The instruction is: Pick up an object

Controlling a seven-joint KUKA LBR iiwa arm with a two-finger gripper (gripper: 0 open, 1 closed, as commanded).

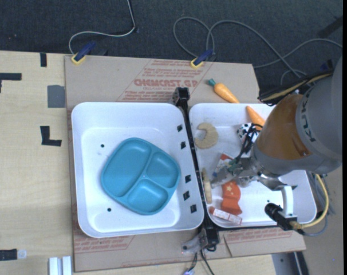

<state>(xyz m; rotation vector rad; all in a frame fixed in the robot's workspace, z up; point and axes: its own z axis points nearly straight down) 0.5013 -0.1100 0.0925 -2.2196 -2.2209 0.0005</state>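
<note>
The right bin (288,216) holds a jumble of small objects: a tan ring-shaped piece (207,135), an orange-red block (231,195), a red and white flat packet (227,215), a pale stick (207,189) and a black-and-white item (248,132). An orange piece (254,115) pokes out by the arm at the bin's far edge. My gripper (233,169) is low in this bin, just above the orange-red block, amid small greenish and grey bits. The bulky wrist hides much of it.
The left bin (85,153) carries a blue divided plate (141,175). A toy carrot (223,90) lies on the cardboard behind the right bin. Cables loop across the dark floor at the back. A black divider (188,148) separates the bins.
</note>
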